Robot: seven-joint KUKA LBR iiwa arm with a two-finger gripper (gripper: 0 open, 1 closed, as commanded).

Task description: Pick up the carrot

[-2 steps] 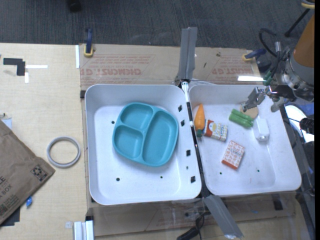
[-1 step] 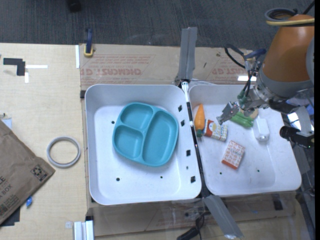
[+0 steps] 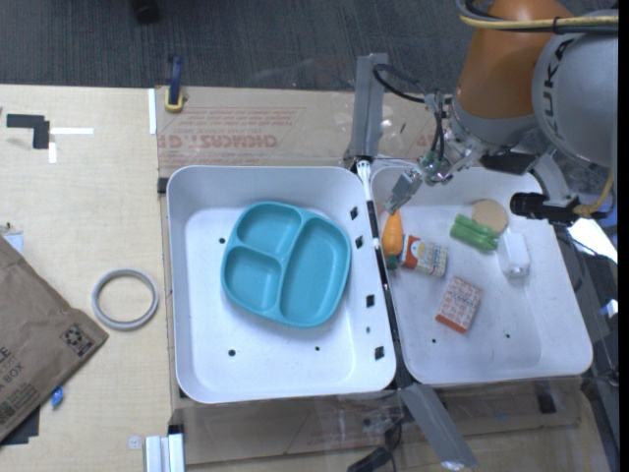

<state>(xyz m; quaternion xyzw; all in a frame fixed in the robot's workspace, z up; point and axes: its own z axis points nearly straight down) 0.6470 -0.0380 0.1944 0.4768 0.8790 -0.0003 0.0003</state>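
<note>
The carrot (image 3: 392,234) is a short orange piece lying in the right bin (image 3: 491,362), tight against that bin's left wall. My gripper (image 3: 397,195) hangs just above and behind the carrot, slanting down toward it from the wrist at the upper right. I see nothing held in it. The arm's orange band (image 3: 506,47) and grey body cover the bin's far right corner.
Beside the carrot lies a small red-and-white carton (image 3: 426,256). Further right are a green piece (image 3: 475,232), a tan round piece (image 3: 489,213), a white item (image 3: 514,256) and an orange box (image 3: 459,304). The left bin (image 3: 197,352) holds a teal divided plate (image 3: 286,264). A tape roll (image 3: 125,297) lies on the bench.
</note>
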